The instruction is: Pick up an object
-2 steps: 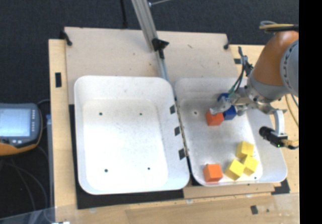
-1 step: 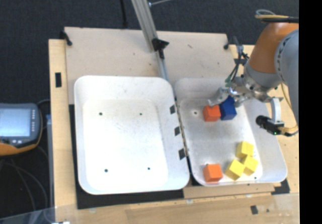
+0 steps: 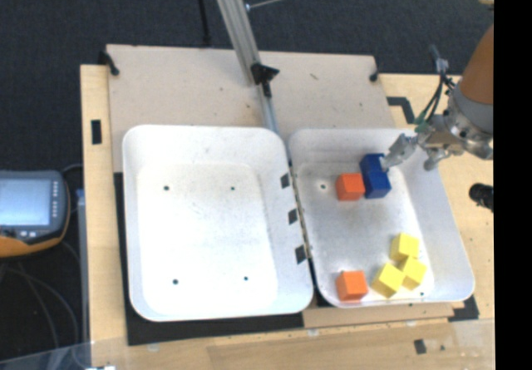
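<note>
Gripper [image 3: 409,152] at upper right rim of right bin [image 3: 440,202], reaching in from right, arm [image 3: 474,86] angled down-left w/ orange band above wrist; grip state: can't tell; one pale tip just beside blue block [image 3: 376,176], contact unclear; blue block upright-ish, touching orange block [image 3: 350,186] on its left, both in bin's upper half; second orange block [image 3: 352,284] near lower edge; three yellow blocks [image 3: 401,267] clustered lower right; left bin [image 3: 141,194] alongside on worktop [image 3: 208,77].
</note>
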`<state>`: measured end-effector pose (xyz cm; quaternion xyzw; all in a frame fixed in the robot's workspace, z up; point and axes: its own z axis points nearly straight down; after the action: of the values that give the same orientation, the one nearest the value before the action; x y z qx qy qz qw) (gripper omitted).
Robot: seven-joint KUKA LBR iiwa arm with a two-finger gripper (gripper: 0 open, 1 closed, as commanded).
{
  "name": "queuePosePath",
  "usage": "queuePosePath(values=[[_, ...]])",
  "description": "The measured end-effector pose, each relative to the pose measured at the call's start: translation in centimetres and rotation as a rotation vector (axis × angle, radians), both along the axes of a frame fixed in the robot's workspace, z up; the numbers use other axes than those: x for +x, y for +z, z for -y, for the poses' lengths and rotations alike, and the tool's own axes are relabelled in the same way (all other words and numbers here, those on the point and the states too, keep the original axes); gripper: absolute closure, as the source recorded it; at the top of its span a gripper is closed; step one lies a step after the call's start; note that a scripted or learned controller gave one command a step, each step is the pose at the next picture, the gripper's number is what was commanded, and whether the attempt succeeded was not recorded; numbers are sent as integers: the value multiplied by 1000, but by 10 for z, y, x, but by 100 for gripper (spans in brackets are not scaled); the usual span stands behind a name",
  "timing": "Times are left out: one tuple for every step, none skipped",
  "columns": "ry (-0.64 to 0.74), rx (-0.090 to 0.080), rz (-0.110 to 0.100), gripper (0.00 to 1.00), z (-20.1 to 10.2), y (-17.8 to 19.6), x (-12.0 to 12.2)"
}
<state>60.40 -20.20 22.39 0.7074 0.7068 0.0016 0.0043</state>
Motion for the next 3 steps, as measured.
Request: queuePosePath(values=[[5, 0, -7, 0, 6, -130, 39], [13, 1, -5, 100, 4, -115, 40], [1, 4, -4, 100, -15, -48, 4]])
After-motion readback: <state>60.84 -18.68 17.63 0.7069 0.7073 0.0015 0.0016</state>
